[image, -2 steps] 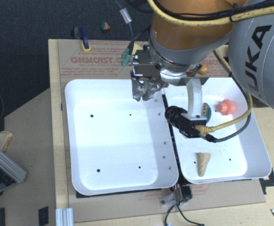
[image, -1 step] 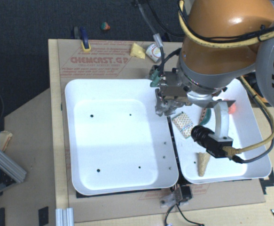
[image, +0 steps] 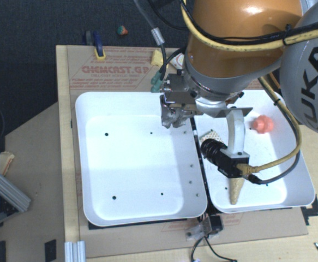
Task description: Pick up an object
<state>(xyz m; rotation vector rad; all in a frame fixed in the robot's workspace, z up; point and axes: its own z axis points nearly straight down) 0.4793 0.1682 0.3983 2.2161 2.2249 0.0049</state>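
My gripper [image: 171,119] hangs over the far right corner of the left bin [image: 93,146], close to the divider between the bins. The right bin [image: 295,173] holds a pink-red rounded object [image: 263,124] near its far right. A tan cone-shaped object [image: 235,190] lies near that bin's front edge. A small speckled object [image: 213,135] peeks out beside the divider, partly hidden by the arm's black fitting. The grey arm with its orange band [image: 240,21] covers the far part of the right bin.
A black cylinder with a yellow cable [image: 222,157] and a white bracket [image: 237,132] hang from the wrist over the right bin. Blue and yellow clamps [image: 98,44] sit at the board's far edge. An aluminium rail [image: 3,187] lies at the left.
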